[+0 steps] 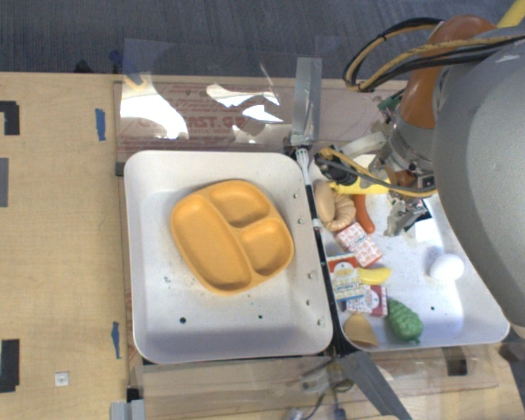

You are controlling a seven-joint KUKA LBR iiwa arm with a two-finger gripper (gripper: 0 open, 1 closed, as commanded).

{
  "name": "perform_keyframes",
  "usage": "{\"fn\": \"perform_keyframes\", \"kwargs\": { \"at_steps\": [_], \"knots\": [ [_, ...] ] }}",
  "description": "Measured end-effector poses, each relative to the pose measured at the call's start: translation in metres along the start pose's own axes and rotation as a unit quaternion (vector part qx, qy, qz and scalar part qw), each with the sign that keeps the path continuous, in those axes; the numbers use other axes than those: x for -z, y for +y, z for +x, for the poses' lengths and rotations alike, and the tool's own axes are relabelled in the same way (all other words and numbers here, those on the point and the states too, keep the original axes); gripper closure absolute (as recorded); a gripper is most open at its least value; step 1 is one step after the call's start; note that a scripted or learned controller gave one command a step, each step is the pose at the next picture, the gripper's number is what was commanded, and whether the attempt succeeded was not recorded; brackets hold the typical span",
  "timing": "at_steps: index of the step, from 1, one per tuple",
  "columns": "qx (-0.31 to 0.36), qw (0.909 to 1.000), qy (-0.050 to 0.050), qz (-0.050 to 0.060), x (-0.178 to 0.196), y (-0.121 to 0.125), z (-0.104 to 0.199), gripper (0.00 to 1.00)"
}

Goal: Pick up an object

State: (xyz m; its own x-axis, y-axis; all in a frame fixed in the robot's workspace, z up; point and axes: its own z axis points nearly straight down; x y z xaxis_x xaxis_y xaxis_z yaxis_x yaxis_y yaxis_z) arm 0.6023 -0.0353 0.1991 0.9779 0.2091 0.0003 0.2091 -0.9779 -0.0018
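Yellow divided plate (pixel 234 234) in left bin (pixel 149 313) | gripper (pixel 404 217) over cluttered right bin (pixel 472 318)

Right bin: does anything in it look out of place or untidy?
Yes. The small toy foods crowd against the left wall of the right white bin, some overlapping, such as the yellow banana-shaped toy on the flat printed packet. Nothing looks broken or spilled.

A divided plate (pixel 232 234) lies in the left bin (pixel 157 322); toy foods (pixel 360 250) crowd the right bin's (pixel 472 318) left side.
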Motion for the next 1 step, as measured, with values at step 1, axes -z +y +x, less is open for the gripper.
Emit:
{"fn": "perform_keyframes", "kwargs": {
  "at_steps": [1],
  "knots": [
    [0.000,1.0000,0.000,0.000,0.0096,0.0000,0.0002,1.00]
  ]
}}
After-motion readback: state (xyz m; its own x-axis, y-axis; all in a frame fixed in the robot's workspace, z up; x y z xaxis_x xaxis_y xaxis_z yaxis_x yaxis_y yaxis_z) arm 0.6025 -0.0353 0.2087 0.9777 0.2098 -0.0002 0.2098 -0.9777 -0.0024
